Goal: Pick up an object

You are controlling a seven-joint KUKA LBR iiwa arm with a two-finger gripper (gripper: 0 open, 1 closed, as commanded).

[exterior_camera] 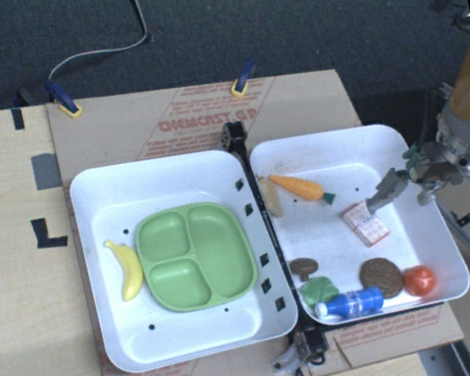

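Note:
My gripper (399, 184) hangs over the right side of the right bin (326, 141), just up and right of a small pink-and-white packet (366, 224), with nothing visibly held. An orange carrot (298, 188) lies toward the bin's back left. Along the front edge sit a brown round disc (381, 274), a red ball (421, 281), a blue bottle (350, 304), a green piece (318, 289) and a small brown item (303, 266).
The left bin (93, 252) holds a green divided plate (197, 254) and a yellow banana (127, 267) beside it on the left. A black divider (259, 223) runs between the bins. Cardboard lies under both bins.

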